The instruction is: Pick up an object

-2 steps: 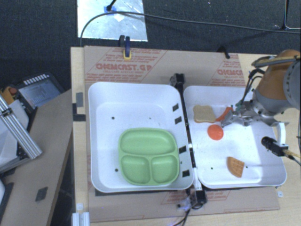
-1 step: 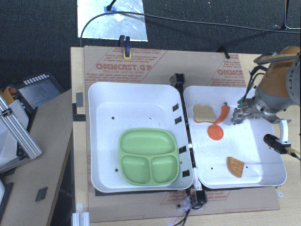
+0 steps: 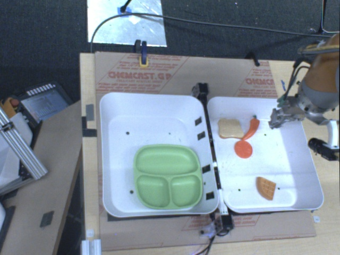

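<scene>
Filling much of the left bin (image 3: 114, 116), a green divided plate (image 3: 168, 175) leaves open floor behind it. Across the right bin (image 3: 303, 163) lie a tan slice (image 3: 229, 128), an orange spoon (image 3: 246, 140) and a waffle piece (image 3: 266, 187), well apart. Gripper (image 3: 276, 119) hovers near the far edge; whether its jaws are apart or together cannot be made out, and the frame's right edge cuts off the arm.
</scene>
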You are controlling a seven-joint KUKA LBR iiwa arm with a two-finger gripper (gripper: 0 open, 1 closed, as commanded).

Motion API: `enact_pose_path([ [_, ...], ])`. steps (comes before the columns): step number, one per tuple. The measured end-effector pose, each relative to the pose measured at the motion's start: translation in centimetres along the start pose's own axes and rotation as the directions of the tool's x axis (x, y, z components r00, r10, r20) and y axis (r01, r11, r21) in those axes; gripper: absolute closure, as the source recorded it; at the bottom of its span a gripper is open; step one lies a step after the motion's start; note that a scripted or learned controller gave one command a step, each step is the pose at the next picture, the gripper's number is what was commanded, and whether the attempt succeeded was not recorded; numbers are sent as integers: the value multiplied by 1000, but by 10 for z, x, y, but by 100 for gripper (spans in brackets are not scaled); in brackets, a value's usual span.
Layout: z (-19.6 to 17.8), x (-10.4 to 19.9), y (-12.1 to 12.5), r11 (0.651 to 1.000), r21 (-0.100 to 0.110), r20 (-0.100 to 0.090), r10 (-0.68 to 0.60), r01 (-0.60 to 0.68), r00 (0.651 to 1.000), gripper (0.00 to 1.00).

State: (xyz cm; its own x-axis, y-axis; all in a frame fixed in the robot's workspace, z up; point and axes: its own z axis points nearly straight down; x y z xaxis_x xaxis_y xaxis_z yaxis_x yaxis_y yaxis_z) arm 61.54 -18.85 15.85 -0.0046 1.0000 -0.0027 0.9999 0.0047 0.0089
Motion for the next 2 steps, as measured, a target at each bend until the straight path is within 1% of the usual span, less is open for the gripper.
enact_pose_path([
  [1,-55,9,-1,1000,1,0,-1,1,1000,100],
  [2,-99,11,-1,1000,2,-1,-1,1,1000,100],
])
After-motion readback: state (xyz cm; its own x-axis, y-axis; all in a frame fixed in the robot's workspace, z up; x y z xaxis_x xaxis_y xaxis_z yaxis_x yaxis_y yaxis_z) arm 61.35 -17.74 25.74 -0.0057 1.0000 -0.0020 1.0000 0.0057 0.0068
